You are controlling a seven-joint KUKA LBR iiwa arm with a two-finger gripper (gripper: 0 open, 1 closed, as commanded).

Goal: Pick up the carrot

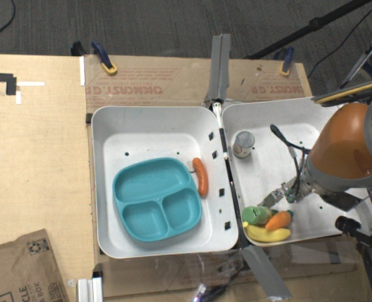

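Claw (275, 198) low in right bin (261, 115), opening unclear, hanging just above carrot (278, 220), banana (269, 234) against near wall, bare floor toward tin (243, 144)

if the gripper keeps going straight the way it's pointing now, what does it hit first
Likely the green toy, just beyond the gripper, with the carrot close beside that line; depth is unclear from above.

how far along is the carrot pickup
Done: the grey arm's gripper has reached into the right white bin, just above the small orange carrot. In hand: nothing visibly gripped. Left: the carrot lies beside a yellow banana, ungrasped and unlifted.
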